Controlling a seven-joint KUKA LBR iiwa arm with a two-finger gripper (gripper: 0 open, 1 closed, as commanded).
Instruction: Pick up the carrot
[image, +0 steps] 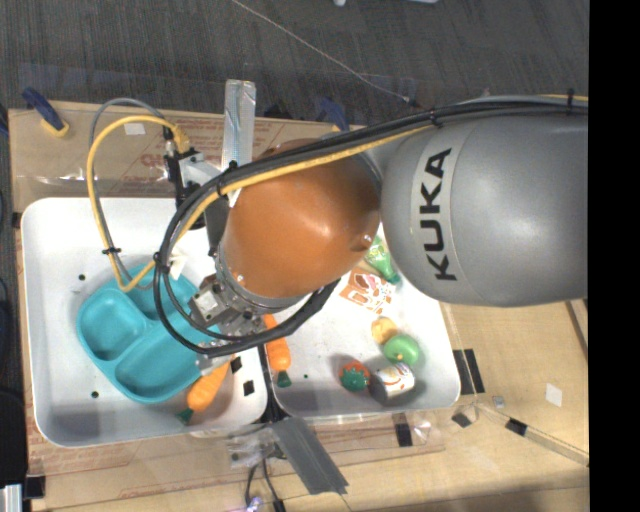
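Hand (228, 345), grip unclear, above carrot (208, 388) beside teal tray (125, 340) in left bin (50, 300).

Carrot (207, 389) is lying near the front edge of the left bin (60, 300), close to the divider between the two bins. It's orange, tapered, angled diagonally with the thicker end pointing up-right toward the arm's wrist and the darker, greenish tip pointing down-left. It's sitting just beside the lower corner of the teal tray (125, 340), seemingly touching it.
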